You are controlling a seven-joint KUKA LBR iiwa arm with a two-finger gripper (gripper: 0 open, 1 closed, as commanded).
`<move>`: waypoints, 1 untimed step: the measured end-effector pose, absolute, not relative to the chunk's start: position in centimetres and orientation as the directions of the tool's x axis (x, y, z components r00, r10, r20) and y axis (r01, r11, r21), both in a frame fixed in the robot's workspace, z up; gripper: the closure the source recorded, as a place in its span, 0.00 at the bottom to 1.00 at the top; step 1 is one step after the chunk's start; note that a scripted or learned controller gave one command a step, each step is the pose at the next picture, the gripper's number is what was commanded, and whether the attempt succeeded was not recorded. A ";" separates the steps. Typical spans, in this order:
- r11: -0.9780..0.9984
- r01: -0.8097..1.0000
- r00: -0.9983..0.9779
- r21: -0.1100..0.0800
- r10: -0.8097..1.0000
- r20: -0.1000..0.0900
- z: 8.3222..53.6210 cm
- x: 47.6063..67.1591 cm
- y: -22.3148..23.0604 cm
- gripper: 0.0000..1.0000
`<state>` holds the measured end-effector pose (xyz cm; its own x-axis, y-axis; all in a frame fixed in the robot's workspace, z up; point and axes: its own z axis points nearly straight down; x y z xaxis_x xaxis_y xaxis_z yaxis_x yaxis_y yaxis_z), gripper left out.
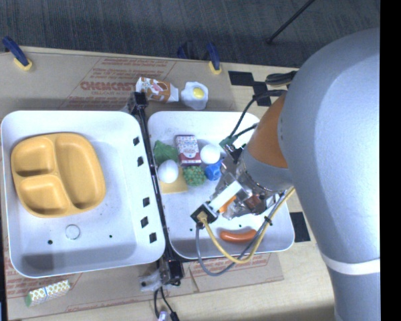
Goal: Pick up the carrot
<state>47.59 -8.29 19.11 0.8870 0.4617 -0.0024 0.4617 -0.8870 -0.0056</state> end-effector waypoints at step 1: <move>-0.887 0.461 0.887 -0.006 0.461 -0.003 19.1 47.6 -8.3 0.00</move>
<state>47.58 -8.29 19.10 0.8874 0.4610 -0.0026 0.4610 -0.8874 -0.0064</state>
